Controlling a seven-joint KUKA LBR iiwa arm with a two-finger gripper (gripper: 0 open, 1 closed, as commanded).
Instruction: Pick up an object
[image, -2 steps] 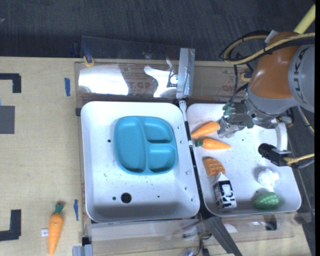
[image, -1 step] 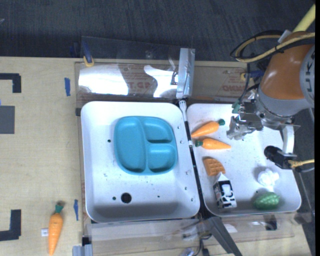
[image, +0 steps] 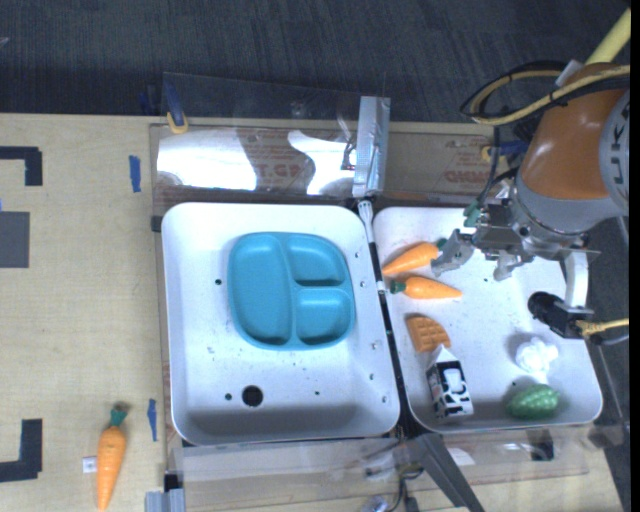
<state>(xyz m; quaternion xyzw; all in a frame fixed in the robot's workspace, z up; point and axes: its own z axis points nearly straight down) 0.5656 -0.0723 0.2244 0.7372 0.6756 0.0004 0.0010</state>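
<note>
The gripper, its state impossible to tell, sits at the upper carrot's right end, long axis running leftward away.

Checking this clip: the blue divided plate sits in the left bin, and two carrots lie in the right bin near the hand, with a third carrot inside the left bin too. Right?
Not quite. The camera view shows the third carrot lying outside the bins, on the bench at lower left. The rest stands: the blue divided plate sits in the left bin, and two carrots lie in the right bin near the hand.
</note>
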